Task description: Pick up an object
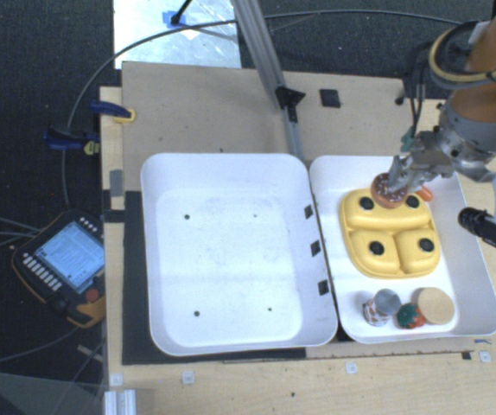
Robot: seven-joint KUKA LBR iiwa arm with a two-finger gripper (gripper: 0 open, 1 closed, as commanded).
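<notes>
My gripper (392,191) reaches down from the right into the right bin (481,275), at the top edge of a yellow moulded toy (391,233) with dark round spots. A small brown ring-like object (386,199) lies right at the gripper tip, touching the yellow toy's upper rim. An orange bit (426,195) sits just right of it. At the bin's front lie a small can-like object (380,307), a red and green piece (410,317) and a tan round disc (435,304).
The left bin (157,232) stands beside the right one, joined along the middle rims. A metal pole (261,46) crosses the bench at the back. A teach pendant (62,262) lies off the bench at the left.
</notes>
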